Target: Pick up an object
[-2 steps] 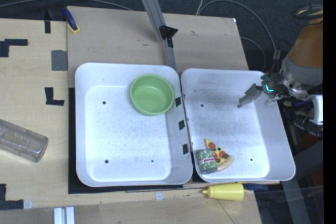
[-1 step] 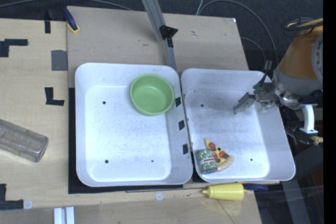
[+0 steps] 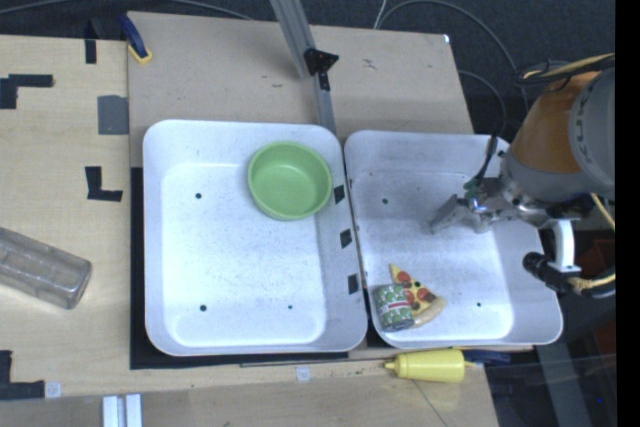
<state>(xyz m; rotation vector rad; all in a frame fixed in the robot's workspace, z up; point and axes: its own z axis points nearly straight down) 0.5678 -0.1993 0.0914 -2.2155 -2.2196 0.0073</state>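
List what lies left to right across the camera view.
Clear tube → left bin → green bowl → pizza toy → gripper → orange band.

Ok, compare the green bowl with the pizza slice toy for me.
The green bowl is round, plain green and hollow; the pizza slice toy is a flat, multicoloured wedge. The bowl sits in the left bin against its upper right side; the toy lies in the right bin at its lower left corner. The bowl looks larger. Neither touches the hand.
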